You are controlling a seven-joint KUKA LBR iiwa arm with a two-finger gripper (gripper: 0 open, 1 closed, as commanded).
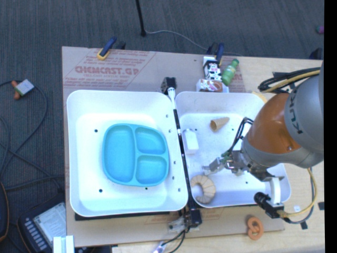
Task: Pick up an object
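Note:
My gripper (225, 165) hangs low over the middle of the right bin (231, 100), below the grey and orange arm (281, 130). Its fingers stand open with nothing between them. A tan croissant-like bread (204, 188) lies at the bin's front left corner, just below and left of the gripper. A small white block (189, 140) rests against the bin's left wall. A brown cone (220, 123) lies toward the back of the bin, above the gripper. In the left bin (84, 109) sits a blue divided plate (136, 154).
Behind the right bin stand a green bottle (229, 72) and a small printed package (212, 78). A pretzel-shaped piece (254, 227) lies on the bench in front of the right bin. Cables run along the arm at the right.

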